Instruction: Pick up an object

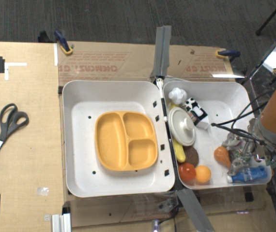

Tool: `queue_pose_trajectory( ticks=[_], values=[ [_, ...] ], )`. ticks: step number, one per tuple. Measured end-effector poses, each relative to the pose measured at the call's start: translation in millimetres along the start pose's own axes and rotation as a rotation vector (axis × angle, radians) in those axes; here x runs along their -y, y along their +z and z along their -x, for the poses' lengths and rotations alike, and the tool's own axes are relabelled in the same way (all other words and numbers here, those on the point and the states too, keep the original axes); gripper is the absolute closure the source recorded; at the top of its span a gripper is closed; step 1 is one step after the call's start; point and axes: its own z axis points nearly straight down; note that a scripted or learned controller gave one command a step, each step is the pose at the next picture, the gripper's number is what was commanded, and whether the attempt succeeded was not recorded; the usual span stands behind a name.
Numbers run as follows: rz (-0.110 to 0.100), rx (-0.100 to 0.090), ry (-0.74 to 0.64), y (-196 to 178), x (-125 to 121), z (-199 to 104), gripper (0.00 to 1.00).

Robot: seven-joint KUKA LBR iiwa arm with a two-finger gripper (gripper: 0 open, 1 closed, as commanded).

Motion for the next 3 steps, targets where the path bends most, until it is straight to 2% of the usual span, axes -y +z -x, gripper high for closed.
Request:
queue_pose_trajectory(
  ticks=[1, 2, 3],
  values=[
    [0.001, 0.015, -0.133, -4.2, 12.6, -3.1, 0.00],
    [0.002, 0.000, -0.131, 0.2, -38.0, 81.0, 0.00],
    [0.001, -0.006, -0.056, 1.6, -100.9, 70.1, 0.00]
  ],
)
